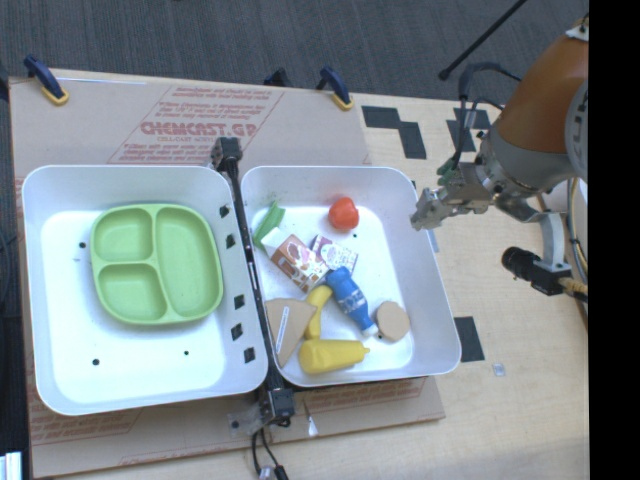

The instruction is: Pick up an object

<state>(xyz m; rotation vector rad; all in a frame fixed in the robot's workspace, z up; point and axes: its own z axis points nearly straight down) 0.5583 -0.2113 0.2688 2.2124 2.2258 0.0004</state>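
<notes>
The gripper (pixel 428 215) is hanging just outside the right bin (pixel 425 298), over its upper right rim, and nothing is sitting between its parts; whether it is spread wide or narrow I cannot tell from this slant. Every candidate for picking is lying to its left, inside that bin. The red ball (pixel 343 213) is resting nearest, almost level with the gripper and a short way inward across the rim. Below it, the blue bottle (pixel 349 296) is lying with its long axis running from upper left to lower right, and the yellow bottle (pixel 329 355) is lying roughly left to right near the front wall. The green divided plate (pixel 157 263) is sitting in the left bin (pixel 45 298), well apart.
</notes>
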